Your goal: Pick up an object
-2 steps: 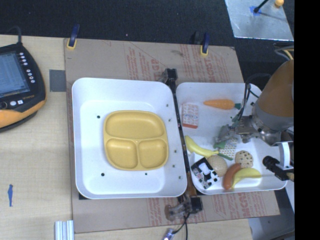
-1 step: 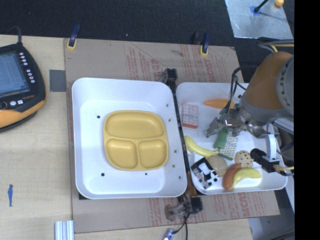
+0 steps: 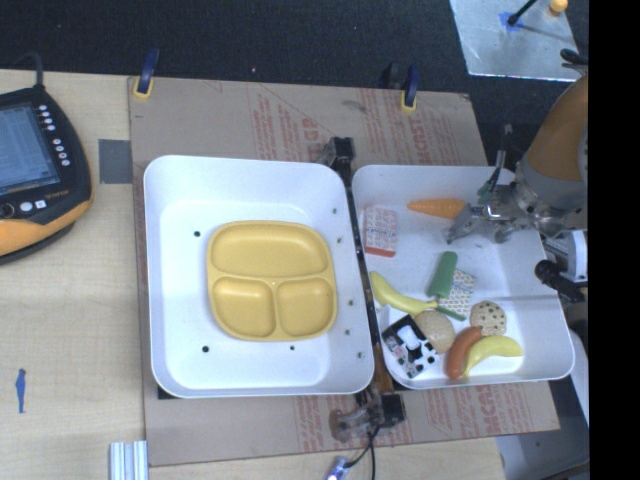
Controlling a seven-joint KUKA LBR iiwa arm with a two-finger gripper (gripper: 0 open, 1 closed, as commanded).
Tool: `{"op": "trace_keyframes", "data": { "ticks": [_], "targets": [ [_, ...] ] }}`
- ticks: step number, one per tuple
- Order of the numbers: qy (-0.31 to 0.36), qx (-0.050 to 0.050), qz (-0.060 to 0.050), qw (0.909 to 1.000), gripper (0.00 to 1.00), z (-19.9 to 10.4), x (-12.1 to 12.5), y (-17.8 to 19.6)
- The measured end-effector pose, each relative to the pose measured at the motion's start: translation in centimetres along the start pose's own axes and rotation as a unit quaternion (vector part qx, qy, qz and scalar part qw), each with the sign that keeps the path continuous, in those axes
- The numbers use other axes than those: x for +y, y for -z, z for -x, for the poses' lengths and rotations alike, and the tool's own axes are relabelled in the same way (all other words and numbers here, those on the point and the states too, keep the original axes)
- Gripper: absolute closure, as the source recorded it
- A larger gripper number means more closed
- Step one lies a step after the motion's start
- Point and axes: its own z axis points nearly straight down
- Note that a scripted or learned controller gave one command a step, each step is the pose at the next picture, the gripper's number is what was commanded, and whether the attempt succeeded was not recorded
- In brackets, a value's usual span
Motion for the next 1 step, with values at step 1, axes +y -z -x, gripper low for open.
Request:
{"op": "trace_keyframes", "data": {
  "ticks": [1],
  "targets": [
    [0.002,0.000,-0.001,1.0000,0.00,-7.09,-3.28,-0.05]
  ]
}}
